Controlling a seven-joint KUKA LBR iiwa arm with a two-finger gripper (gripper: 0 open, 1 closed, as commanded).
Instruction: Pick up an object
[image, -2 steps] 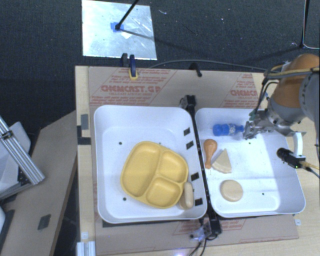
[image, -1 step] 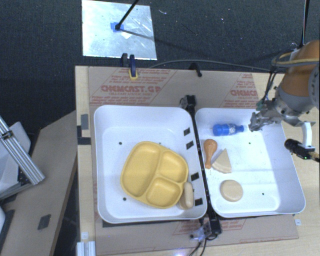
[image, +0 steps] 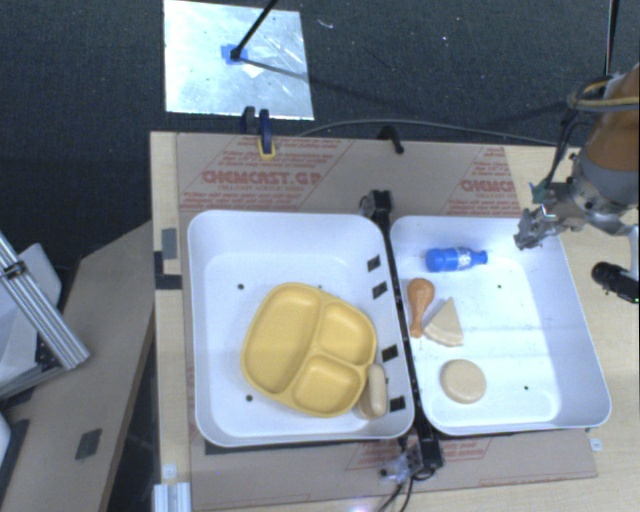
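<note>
The right bin (image: 575, 330) holds a blue bottle (image: 455, 259) lying on its side, an orange drumstick-shaped toy (image: 419, 303), a tan wedge (image: 445, 324) and a round beige disc (image: 464, 381). My gripper (image: 530, 231) hangs at that bin's far right corner, well to the right of the bottle and above the rim. Nothing shows between its fingers. A yellow divided tray (image: 308, 350) lies in the left bin (image: 225, 260), with a small beige piece (image: 375, 390) at its right edge.
A black divider with clips (image: 392, 290) runs between the two bins. Cardboard (image: 300, 170) lies under the bins on the bench. A shiny metal sheet (image: 235, 60) sits on the dark floor behind. An aluminium rail (image: 35, 310) leans at the left.
</note>
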